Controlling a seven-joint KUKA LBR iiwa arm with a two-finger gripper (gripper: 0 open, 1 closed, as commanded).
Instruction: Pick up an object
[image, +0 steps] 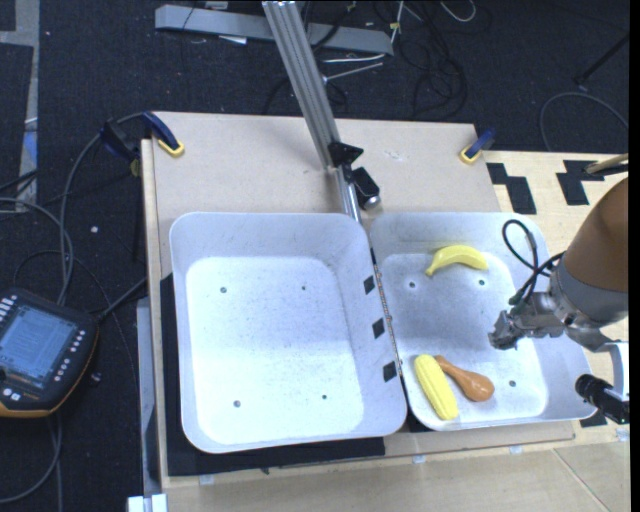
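Observation:
The right bin (440, 305) holds three objects. A yellow banana (457, 260) lies near its far side. A yellow corn cob (436, 386) rests at the near left corner, and an orange-brown drumstick-shaped piece (468, 379) lies against it on the right. My gripper (505, 335) hangs over the right part of this bin, right of and slightly beyond the drumstick, with nothing visibly in it. The grey wrist and orange band (605, 245) rise behind it toward the right edge.
The left bin (270, 330) sits beside the right one, their rims overlapping in the middle. A slanted metal pole (315, 105) with a clamp stands behind the bins. Black cable loops above the wrist. A teach pendant (35, 345) lies off the bench at left.

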